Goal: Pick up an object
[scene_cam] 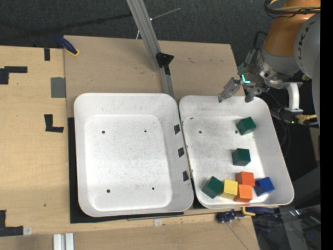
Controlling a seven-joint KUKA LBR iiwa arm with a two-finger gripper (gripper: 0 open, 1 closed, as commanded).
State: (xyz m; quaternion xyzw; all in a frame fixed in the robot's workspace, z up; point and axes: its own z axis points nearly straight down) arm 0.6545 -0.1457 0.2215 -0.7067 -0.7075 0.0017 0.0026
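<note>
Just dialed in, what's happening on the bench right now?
The arm's end effector hangs with its fingers spread over the far rim of the right bin, holding nothing. All the blocks sit in that bin: a green cube nearest the end effector, a darker green one below it, and a cluster at the near edge of green, yellow, two orange and blue. No pick has happened yet.

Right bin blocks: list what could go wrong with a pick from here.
1. The open two-finger gripper hangs over the right white bin's far rim and could clip it descending.
2. The yellow cube, two orange cubes and blue cube are packed together; fingers may not fit between.
</note>
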